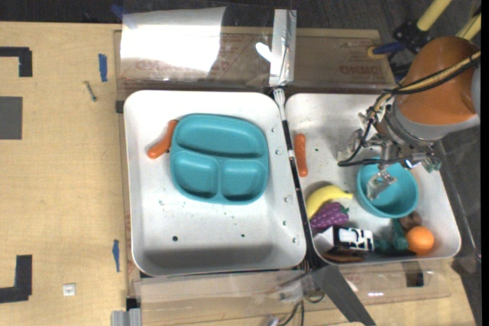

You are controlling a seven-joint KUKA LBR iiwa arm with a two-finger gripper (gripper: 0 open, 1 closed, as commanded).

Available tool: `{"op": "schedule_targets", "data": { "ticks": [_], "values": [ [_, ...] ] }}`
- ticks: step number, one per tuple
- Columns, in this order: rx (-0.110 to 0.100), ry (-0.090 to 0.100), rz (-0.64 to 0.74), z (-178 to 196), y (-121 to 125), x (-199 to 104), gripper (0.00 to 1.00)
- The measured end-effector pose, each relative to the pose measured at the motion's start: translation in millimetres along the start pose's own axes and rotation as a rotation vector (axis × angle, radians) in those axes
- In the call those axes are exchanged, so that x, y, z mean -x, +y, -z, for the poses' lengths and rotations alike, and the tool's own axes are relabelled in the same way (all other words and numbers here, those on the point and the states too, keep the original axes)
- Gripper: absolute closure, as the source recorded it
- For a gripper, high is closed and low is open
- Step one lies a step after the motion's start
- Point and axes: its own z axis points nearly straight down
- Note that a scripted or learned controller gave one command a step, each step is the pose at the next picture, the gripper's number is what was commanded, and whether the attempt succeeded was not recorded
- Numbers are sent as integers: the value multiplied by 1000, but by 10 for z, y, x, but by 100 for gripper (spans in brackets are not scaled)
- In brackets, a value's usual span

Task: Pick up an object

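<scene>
Robot hand [382,181] poised over a small teal bowl [390,195] in the right bin [321,114], finger spread unclear, orange [420,240] just below, banana [327,197] and purple grapes [330,216] to its left

The teal divided tray [220,156] and teal bowl [388,193] look like smooth plastic with a soft sheen — both white bins [145,164] too, slightly speckled. The surface [53,187] is matt, wood-like board — clear glossy sheeting [176,42] lies behind.
</scene>
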Motion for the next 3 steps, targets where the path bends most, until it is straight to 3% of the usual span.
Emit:
{"op": "schedule_targets", "data": {
  "ticks": [1, 2, 3],
  "values": [
    [1, 5, 99, 155, 440, -429, 0],
    [-12, -15, 24, 43, 840, -521, 0],
    [-4, -4, -54, 1008, 588, 565, 0]
  ]
}}
